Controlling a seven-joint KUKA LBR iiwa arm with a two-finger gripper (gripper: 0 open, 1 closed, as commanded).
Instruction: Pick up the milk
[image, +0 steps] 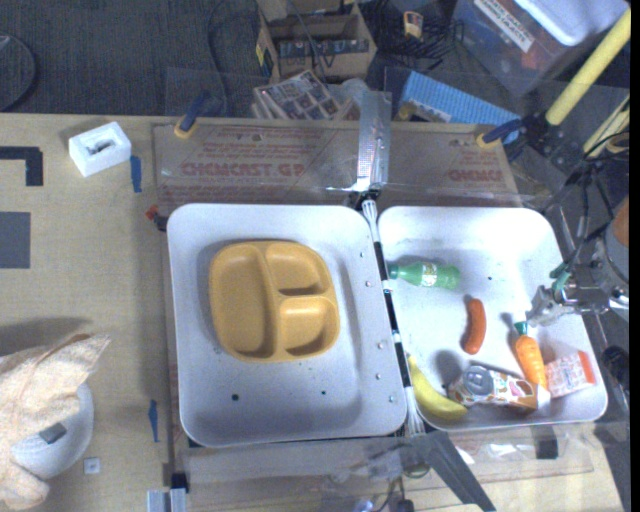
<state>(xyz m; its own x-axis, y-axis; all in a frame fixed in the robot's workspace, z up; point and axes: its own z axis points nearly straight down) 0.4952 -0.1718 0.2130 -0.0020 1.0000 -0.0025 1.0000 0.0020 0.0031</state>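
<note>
**A robotics lab bench, not a kitchen**

We see a test rig in a lab or workshop. Two shallow white plastic bins (375, 330) sit side by side on a pale wooden bench (80, 230), fixed down rather than set out for a meal. Far to the left of the metal two-finger pincer (556, 297), a small white box (99, 148) lies on the bench top. Beyond the pincer, past the bench's far edge, we make out tangled black cables (330, 20), a cardboard box of electronics (312, 42), a blue corrugated pad (450, 100) and a yellow padded pole (592, 66) on dark carpet. Clear plastic sheeting (330, 160) is clamped along the bins' far side.
</note>
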